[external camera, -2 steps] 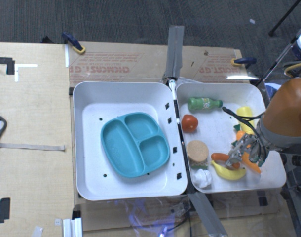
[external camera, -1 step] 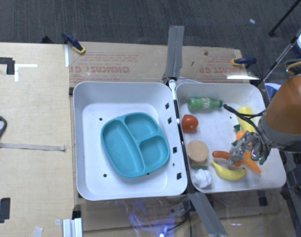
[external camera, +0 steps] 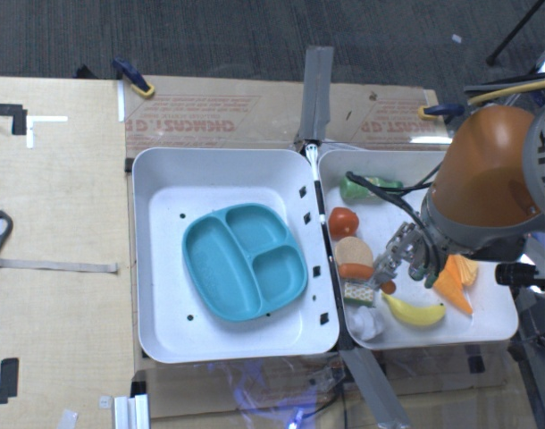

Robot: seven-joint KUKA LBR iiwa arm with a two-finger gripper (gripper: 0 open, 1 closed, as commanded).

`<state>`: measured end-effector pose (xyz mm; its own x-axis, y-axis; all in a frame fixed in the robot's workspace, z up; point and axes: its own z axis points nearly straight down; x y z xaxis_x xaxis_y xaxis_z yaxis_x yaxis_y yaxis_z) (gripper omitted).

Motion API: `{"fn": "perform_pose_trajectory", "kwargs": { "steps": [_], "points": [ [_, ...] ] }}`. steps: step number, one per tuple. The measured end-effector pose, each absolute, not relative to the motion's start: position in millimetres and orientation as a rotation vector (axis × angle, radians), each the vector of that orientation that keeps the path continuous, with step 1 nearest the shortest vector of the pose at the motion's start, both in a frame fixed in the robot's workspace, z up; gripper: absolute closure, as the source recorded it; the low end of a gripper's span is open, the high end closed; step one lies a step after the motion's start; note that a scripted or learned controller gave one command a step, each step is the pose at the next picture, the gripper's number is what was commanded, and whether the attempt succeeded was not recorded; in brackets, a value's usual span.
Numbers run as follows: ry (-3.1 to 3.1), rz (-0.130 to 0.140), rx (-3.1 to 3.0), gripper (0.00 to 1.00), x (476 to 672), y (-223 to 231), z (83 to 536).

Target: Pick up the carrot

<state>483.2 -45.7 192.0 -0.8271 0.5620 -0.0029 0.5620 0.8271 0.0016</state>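
The carrot point(external camera: 455, 286), an orange tapered piece with its point toward the bin's front, lies at the right side of the right bin point(external camera: 487, 329). The gripper point(external camera: 399, 256) hangs low over the middle of that bin, just left of the carrot and above the banana point(external camera: 415, 311). The arm's orange band and grey wrist cover the bin's back right part. Nothing shows between the gripper's tips.
In the right bin lie a red tomato point(external camera: 343, 222), a tan bun point(external camera: 354, 254), a short red-orange piece point(external camera: 356, 290), a white object point(external camera: 367, 325) and a green item point(external camera: 369, 187). The left bin point(external camera: 156, 239) holds a blue divided plate point(external camera: 246, 260).
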Motion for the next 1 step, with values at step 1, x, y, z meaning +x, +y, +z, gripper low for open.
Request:
{"fn": "perform_pose_trajectory", "kwargs": {
  "steps": [1],
  "points": [
    [2.861, -0.001, 1.296, 1.0, 496.7, 19.6, 191.2]
  ]
}}
